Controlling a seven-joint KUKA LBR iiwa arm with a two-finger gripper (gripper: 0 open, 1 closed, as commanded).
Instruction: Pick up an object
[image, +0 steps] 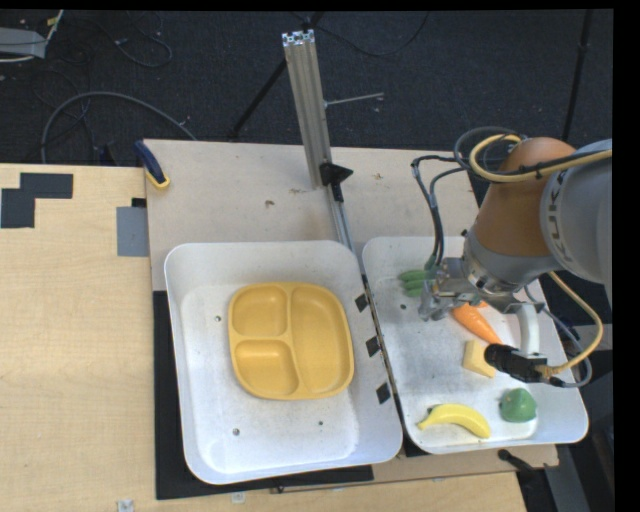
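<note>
Gripper (437, 303) low in right bin (400, 400), near left rim, beside green item (412, 279); claw state cannot tell, wrist hides tips. Carrot (474, 321) just right of it: likely light, stiff plastic, smooth, slippery. Best taken across thick middle, not tapered end.

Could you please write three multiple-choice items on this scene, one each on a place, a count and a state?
1. Where does the banana lie?
A. right bin, near edge
B. left bin
C. on the tray

2. How many compartments has the yellow tray?
A. two
B. three
C. five

3. How does the tray sit?
A. flat in the left bin
B. propped on the rim
C. upside down

Answers: 1 A, it lies by the right bin's near rim; 2 B, three hollows show; 3 A, it rests flat, hollows up.
</note>
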